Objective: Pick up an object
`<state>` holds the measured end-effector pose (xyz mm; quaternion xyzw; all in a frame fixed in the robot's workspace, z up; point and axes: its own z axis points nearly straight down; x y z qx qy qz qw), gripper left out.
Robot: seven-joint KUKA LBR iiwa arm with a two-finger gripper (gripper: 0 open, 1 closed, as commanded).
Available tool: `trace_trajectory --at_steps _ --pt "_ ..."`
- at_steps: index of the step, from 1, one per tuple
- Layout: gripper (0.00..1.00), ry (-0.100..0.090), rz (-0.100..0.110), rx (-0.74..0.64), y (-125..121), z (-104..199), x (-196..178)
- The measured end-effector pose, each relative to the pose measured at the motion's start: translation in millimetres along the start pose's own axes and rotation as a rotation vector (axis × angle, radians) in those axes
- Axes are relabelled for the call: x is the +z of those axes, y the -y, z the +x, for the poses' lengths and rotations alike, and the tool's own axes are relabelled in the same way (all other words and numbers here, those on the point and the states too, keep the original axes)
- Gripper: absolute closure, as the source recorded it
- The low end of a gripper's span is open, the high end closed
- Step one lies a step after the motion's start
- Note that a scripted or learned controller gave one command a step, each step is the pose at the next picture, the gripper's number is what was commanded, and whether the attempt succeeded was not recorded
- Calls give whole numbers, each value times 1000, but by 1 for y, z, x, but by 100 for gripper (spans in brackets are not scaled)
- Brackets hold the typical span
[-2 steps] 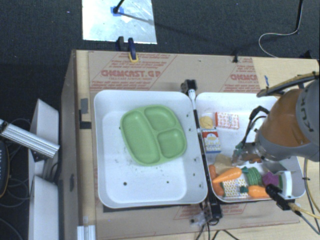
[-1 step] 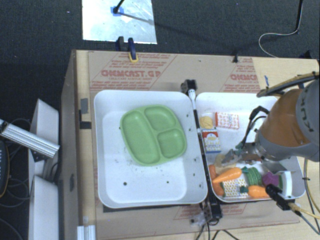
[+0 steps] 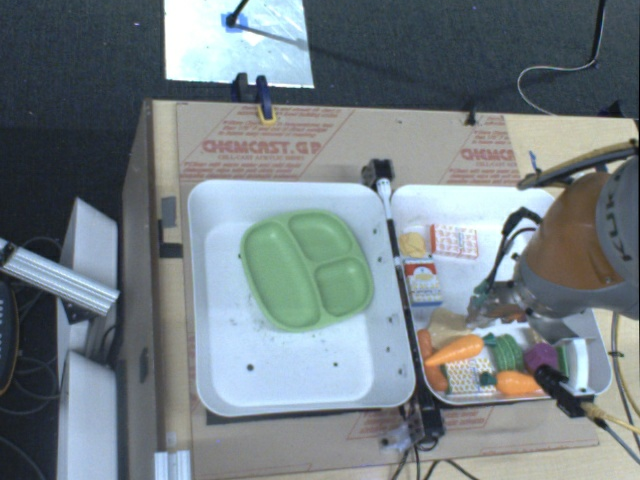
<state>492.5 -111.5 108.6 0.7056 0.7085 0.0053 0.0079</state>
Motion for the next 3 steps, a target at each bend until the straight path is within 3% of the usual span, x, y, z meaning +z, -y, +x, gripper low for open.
trace_trajectory --at_steps 1,2,3 --pt "0 0 0 0 0 0 0" --pt "0 -6 12 2 4 -8 21" --pt "100 -5 8 0 2 -8 11"
